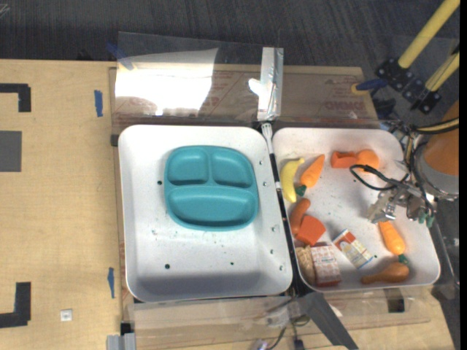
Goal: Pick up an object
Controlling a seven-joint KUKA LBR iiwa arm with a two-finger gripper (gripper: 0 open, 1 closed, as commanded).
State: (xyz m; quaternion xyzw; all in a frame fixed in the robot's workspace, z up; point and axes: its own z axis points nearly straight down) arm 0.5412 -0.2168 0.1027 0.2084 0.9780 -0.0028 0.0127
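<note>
The right white bin [332, 195] holds several toy foods. Along its left side lie a yellow banana [290, 179], a carrot [312, 170] and a red-orange block [311, 230]. An orange piece [355, 158] lies near the back wall. A small carton [353, 248] and a brown box [326, 263] lie near the front. My gripper [398, 206] hangs low over the bin's right side, just above and behind a small orange carrot [392, 237]. Nothing is visibly held. A brownish-orange piece [387, 273] rests at the front right corner.
The left white bin [139, 217] carries a teal divided plate [211, 187]. A clear plastic sheet [182, 86] stands behind the bins. A black cable [365, 173] loops from the wrist over the right bin. Yellow-and-black rods [427, 31] stand at the far right.
</note>
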